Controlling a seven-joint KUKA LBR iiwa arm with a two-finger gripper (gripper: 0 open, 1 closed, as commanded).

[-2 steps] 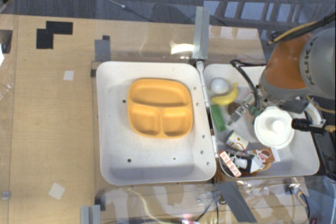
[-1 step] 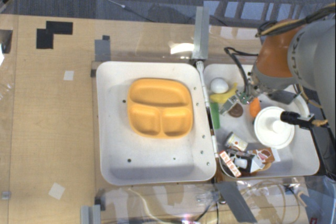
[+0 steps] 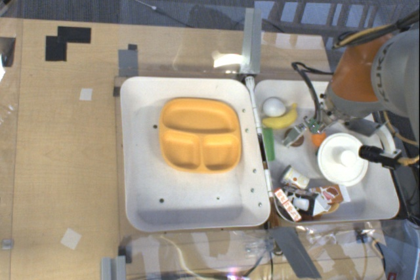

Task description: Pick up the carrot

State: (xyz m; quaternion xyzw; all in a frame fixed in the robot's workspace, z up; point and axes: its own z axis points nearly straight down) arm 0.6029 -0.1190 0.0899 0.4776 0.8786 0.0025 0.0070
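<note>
Tool [image 3: 314,130] low in right bin [image 3: 387,203], grip state impossible to tell. Carrot [image 3: 317,139] just beside it, mostly hidden by white disc [image 3: 342,159]. Banana [image 3: 281,118] near. Packet [image 3: 289,200] print unreadable.

Orange-yellow divided plate [image 3: 200,134] in white bin [image 3: 141,141]; yellow banana [image 3: 281,119], orange carrot [image 3: 317,139].

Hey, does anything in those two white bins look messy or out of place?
Yes. The right white bin is crowded: a yellow banana, a white ball and small packets lie jumbled together. The orange divided plate sits alone, slightly askew, in the left white bin.
</note>
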